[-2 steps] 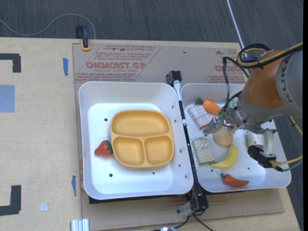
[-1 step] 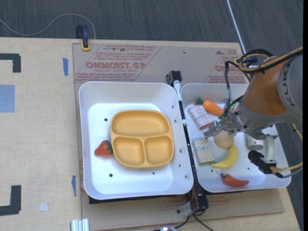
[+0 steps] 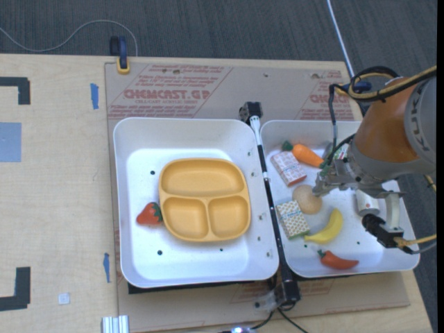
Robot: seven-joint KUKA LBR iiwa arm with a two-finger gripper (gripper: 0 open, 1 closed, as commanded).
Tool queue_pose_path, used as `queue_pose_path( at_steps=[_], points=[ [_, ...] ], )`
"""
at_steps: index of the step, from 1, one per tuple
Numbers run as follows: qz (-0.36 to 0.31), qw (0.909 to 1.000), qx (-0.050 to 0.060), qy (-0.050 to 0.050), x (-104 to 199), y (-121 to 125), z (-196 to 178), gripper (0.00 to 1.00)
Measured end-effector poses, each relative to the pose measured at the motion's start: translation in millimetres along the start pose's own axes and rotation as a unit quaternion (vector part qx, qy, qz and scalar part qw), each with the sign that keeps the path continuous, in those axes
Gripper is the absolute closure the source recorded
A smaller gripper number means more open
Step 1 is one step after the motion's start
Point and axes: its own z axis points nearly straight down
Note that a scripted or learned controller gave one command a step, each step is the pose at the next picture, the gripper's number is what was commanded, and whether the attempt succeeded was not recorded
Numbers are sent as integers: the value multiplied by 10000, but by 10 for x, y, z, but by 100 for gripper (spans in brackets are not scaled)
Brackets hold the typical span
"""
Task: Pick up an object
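The right bin (image 3: 388, 261) holds a carrot (image 3: 306, 154), a small pink box (image 3: 287, 168), a beige potato-like piece (image 3: 307, 200), a patterned box (image 3: 293, 218), a banana (image 3: 328, 228) and a red pepper (image 3: 338, 259). My gripper (image 3: 327, 181) hangs low over this bin, just right of and above the beige piece, close to it. Its fingertips are too small and shadowed to read. The left bin (image 3: 139, 144) holds a yellow three-part plate (image 3: 205, 198) with a strawberry (image 3: 149, 215) by its left side.
The arm's grey body and orange band (image 3: 392, 127) cover the right bin's far right part. A clamp (image 3: 251, 111) sits between the bins at the back. Cables (image 3: 388, 236) trail over the right bin's right side. A cardboard sheet (image 3: 173, 89) lies under both bins.
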Motion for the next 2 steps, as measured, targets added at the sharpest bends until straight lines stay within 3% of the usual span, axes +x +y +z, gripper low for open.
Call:
queue_pose_path(
  at_steps=[1,2],
  points=[
    [2,9998,166,66,-928,-637,-573,100],
    [-18,9998,167,78,-239,-396,-561,100]
  ],
)
